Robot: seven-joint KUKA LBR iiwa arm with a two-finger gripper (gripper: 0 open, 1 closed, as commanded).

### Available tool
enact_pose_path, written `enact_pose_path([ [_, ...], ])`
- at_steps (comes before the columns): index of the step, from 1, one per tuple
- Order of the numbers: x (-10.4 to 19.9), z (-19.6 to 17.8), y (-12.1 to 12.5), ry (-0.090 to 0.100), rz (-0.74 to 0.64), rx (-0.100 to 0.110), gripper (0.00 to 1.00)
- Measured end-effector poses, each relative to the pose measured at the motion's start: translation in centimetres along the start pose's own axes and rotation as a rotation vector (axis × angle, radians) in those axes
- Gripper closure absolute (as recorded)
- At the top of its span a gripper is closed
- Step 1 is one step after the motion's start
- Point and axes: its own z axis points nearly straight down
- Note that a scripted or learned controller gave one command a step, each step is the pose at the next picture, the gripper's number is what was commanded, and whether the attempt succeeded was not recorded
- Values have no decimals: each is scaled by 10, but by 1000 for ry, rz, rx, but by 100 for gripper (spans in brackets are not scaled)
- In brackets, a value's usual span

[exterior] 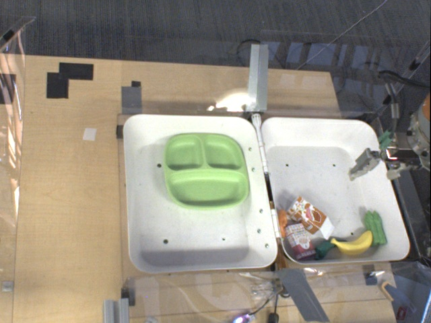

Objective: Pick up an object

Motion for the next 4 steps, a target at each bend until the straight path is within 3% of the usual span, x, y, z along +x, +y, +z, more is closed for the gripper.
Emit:
enact_pose_path([
  [1, 25, -4, 44, 1, 39, -1, 0],
  [2, 57, 141, 18, 1, -138, 0, 0],
  [3, 63, 189, 12, 1, -157, -23, 0],
  [4, 22, 191, 146, 0, 41, -2, 0],
])
